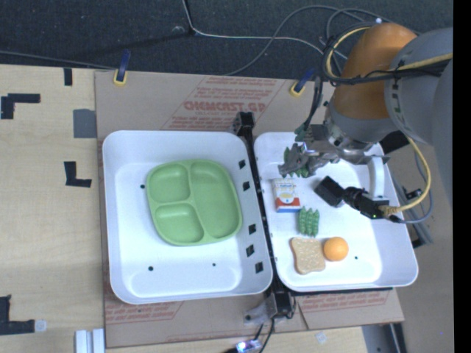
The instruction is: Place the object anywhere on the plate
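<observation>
On the desk (44,219), two white bins are seen. The end effector (298,160) is placed in the right bin's upper left; its state cannot be told. The green plate (193,201) lies left of it. A green object (303,172) is seen just below it.

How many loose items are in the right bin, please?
4: a small carton near the bin's left wall, a green item below it, toast and an orange near the front. The arm may hide more.

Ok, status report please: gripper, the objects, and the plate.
Gripper low over right bin, far end, nothing visibly held. Orange, toast, green item, small carton all in right bin. Green plate in left bin, bare.
</observation>
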Robot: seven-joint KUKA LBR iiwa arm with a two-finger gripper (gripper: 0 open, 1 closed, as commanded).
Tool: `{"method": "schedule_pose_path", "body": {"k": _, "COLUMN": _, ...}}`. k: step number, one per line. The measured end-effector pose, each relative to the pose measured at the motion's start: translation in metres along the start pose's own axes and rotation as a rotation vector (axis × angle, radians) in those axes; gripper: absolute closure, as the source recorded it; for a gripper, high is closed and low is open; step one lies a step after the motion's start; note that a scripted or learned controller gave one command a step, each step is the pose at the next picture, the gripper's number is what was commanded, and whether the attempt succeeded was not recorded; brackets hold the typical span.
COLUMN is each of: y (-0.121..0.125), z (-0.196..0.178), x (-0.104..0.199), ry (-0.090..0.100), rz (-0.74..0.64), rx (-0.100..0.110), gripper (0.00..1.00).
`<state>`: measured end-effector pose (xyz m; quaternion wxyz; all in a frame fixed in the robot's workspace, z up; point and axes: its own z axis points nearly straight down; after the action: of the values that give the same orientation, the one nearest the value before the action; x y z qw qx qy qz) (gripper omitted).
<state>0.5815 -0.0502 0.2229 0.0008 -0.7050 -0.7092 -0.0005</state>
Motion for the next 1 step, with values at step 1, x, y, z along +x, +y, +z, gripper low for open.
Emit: {"method": "schedule_pose_path", "body": {"k": 1, "y": -0.0024, "z": 0.0106, "x": 0.0546, "ry": 0.000, "rz": 0.000, "rx": 0.002, "gripper": 1.00}}
